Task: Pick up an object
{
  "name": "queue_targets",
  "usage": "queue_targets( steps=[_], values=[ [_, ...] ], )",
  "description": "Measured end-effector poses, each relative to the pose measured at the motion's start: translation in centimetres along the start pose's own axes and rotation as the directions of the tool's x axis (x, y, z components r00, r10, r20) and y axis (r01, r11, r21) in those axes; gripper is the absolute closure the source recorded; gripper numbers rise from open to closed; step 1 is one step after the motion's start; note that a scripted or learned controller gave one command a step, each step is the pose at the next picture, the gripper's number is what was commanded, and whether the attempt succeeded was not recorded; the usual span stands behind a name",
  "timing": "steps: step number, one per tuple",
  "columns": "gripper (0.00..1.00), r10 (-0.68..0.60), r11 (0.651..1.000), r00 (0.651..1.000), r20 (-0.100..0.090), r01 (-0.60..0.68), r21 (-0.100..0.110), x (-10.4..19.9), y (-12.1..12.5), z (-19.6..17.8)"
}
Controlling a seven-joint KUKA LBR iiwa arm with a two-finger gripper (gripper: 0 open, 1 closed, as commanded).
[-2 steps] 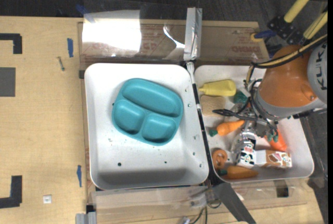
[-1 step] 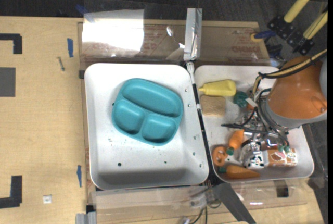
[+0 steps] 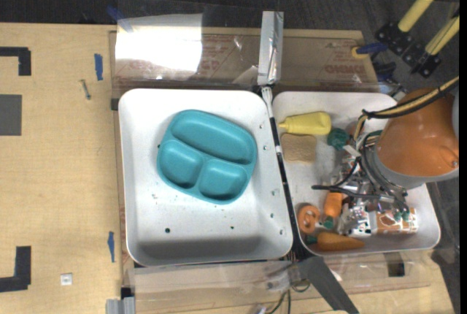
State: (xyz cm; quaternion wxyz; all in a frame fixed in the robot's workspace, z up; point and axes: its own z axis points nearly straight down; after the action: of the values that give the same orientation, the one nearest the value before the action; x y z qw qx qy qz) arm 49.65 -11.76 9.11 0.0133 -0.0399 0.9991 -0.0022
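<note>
Arm down in the right bin, gripper buried among small toys near the bin's front; can't tell its state. Clutter risk: it may nudge the carrot or grab nothing. Teal tray sits in left bin.

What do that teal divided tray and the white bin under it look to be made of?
The teal tray looks like moulded plastic with a smooth, satin finish: rounded edges, uniform colour and soft highlights on its three compartments. The white bin also looks like plastic, or possibly coated metal; its surface is smooth and slightly glossy, with a bright sheen along the rim and rounded corners. Neither can be settled by sight alone.
</note>
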Motion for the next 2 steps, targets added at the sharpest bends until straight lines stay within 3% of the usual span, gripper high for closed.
queue_targets(
  steps=[1, 2],
  values=[
    [0.0, -0.089, 0.996, 0.996, -0.008, 0.089, -0.005, 0.39, -2.22, 0.16],
    [0.0, -0.34, 0.94, 0.94, -0.006, 0.34, -0.004, 0.89, -2.48, 0.14]
  ],
)
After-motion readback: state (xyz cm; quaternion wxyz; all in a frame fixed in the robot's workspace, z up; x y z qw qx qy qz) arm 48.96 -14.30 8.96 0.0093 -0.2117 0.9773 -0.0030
